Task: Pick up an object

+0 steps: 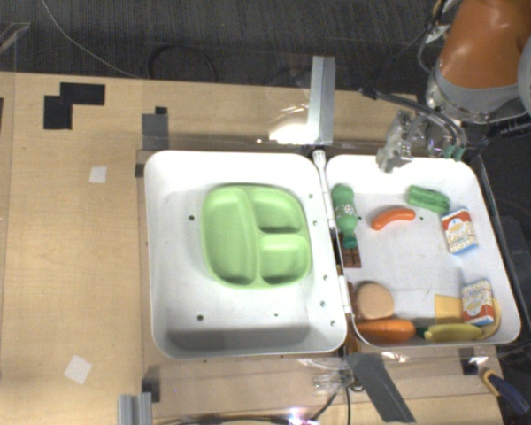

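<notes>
Hand (pixel 396 153) at right bin's (pixel 491 202) back rim, grip state unclear, green pickle (pixel 427 198) just beside.

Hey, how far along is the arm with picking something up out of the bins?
Nothing looks picked yet. The gripper hangs over the far edge of the right bin with nothing visible in it. The toys lie on the bin floor: the green bottle, the orange sausage, the green pickle, the small carton. Left to do: reach down, close on one, and lift it.
</notes>
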